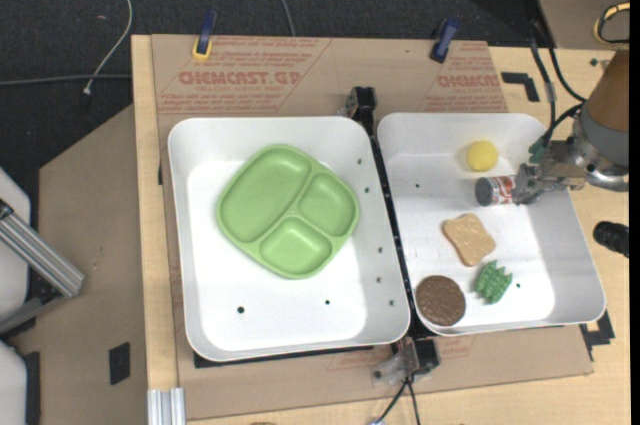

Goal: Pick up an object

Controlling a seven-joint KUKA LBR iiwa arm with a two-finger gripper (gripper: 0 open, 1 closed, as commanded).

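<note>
The right bin holds several small objects. A yellow ball lies near its back. A small grey and red can lies on its side just below the ball. A toast slice sits mid-bin, with a brown round patty and a green leafy toy at the front. My gripper is low in the right bin, right against the can's right end. The grey arm comes in from the right edge.
In the left bin lies a green divided plate. Both bins rest on a cardboard sheet held by blue clamps. Cables run along the bench behind the right bin.
</note>
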